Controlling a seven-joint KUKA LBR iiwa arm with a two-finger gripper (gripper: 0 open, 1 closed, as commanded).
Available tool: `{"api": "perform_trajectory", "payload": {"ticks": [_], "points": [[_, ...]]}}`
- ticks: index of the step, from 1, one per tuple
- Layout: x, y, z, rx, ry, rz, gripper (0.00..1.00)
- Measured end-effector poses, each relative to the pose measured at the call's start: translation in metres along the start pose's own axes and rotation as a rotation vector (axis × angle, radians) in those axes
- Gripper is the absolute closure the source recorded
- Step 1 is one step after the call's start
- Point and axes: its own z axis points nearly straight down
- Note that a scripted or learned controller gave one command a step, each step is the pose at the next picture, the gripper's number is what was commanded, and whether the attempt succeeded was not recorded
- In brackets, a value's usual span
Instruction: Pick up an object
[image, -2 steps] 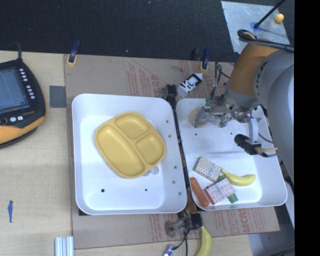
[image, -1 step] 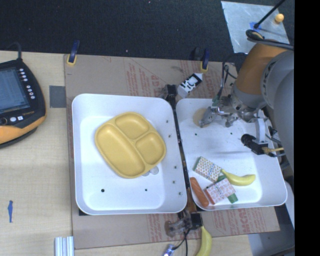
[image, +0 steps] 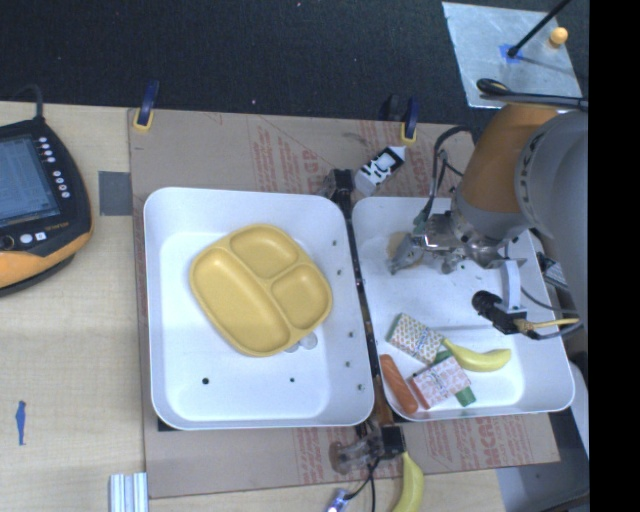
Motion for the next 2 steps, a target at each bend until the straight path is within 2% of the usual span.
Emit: {"api": "perform_trajectory", "payload": {"ticks": [1, 2], "points": [[0.008, 0.033, -0.001, -0.002, 0.001, 0.0, 0.0], [-0.011, 0.033, -0.001, -0.004, 0.0, 0.001, 0.0]]}}
